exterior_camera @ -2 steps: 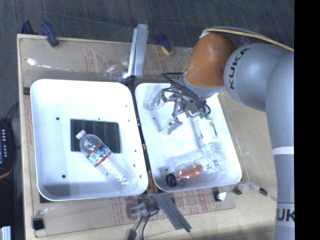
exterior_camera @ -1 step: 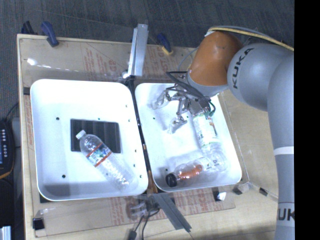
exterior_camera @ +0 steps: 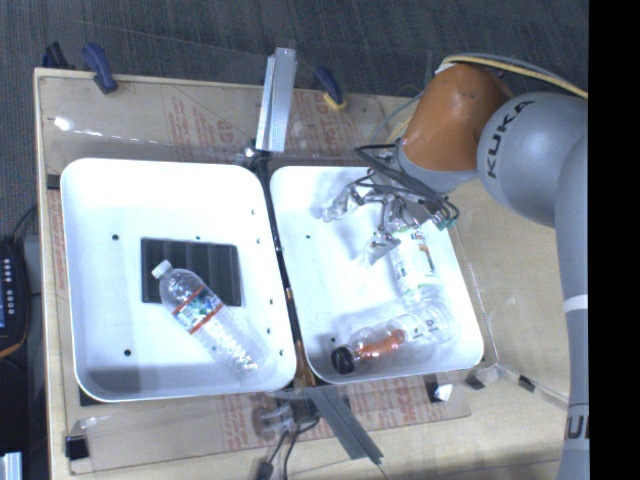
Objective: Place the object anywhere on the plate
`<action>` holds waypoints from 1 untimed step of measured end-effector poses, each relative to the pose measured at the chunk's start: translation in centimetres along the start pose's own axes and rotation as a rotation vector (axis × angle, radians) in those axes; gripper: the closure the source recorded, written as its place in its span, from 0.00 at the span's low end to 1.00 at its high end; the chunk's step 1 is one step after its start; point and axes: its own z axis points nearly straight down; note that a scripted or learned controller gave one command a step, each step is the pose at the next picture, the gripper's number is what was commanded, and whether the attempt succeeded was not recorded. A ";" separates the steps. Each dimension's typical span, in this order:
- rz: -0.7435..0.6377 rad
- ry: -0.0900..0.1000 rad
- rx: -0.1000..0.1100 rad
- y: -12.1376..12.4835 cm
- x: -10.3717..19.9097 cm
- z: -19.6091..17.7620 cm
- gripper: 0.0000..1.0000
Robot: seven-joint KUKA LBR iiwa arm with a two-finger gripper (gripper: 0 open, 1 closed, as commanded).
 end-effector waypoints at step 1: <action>0.006 0.006 -0.006 0.5 0.8 -1.5 0.00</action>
